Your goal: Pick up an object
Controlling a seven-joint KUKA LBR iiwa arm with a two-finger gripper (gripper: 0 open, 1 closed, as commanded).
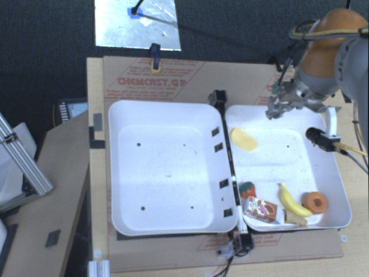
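In the right bin [300,154] lie a pale yellow flat piece [244,139] near the back left, a banana [291,201], an orange ring-shaped doughnut [315,202], a small red and green item [247,190], and a printed packet [262,210] along the front. My gripper [277,109] hangs over the back edge of the right bin, to the right of and behind the pale yellow piece, well apart from it. I see nothing between its fingers.
The left bin [167,166] sits beside the right one, with black clips [219,148] along the divider. A shiny metal plate [137,15] lies behind the bench. A yellow clamp [155,59] stands at the back edge. Aluminium framing [20,160] is at the far left.
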